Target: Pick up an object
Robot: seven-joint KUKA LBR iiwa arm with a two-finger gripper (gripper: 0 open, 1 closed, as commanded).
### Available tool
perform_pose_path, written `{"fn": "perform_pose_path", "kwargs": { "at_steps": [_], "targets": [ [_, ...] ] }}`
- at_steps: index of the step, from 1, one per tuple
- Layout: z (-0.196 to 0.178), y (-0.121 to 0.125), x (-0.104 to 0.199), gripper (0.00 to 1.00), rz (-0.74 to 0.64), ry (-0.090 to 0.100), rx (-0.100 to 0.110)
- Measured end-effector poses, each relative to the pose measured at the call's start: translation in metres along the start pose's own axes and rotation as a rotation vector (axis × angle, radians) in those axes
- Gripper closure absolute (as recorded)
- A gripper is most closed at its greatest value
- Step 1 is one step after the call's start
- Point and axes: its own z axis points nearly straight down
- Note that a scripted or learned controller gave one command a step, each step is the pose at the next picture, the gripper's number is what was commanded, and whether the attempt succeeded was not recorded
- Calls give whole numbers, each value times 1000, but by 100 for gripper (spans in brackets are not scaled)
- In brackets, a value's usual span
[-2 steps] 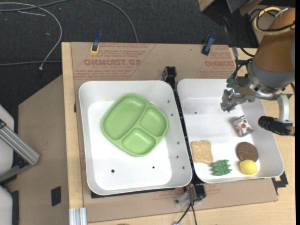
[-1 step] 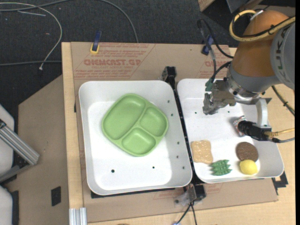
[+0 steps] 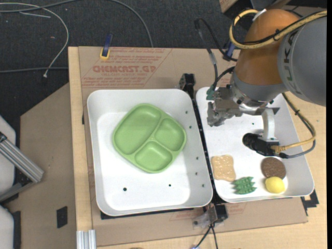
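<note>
Objects lie at the right bin's (image 3: pixel 295 139) near edge: a tan cracker (image 3: pixel 223 167), a green leafy piece (image 3: pixel 244 185), a brown disc (image 3: pixel 273 167) and a yellow ball (image 3: pixel 275 185), all toward five o'clock of the gripper (image 3: pixel 218 114). The gripper seems to hang low, well apart from them; the arm's bulk hides whether it is spread.

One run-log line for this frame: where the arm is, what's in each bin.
arm: over right bin, upper part | left bin: green plate | right bin: cracker, green leaf, brown disc, yellow ball | nothing lifted
</note>
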Motion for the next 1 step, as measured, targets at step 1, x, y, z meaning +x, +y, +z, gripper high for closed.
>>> {"fn": "perform_pose_path", "kwargs": {
  "at_steps": [1],
  "targets": [
    [-1, -20, 57, 100, 0, 0, 4]
  ]
}}
